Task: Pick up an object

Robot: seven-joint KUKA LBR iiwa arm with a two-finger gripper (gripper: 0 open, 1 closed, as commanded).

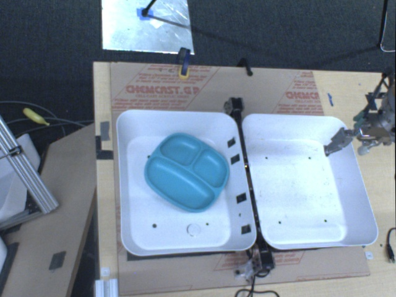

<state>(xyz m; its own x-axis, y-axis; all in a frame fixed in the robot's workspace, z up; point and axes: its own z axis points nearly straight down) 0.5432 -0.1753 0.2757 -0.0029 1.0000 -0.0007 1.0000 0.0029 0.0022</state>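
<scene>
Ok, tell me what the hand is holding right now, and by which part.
Nothing is held. The hand sits at the right bin's far right edge with nothing between its fingers, and the blue plate lies apart in the left bin.

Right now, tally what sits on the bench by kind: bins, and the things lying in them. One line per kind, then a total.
White bins: 2, the left bin and the right bin
Blue divided plates: 1, the plate in the left bin
Total: 3
</scene>
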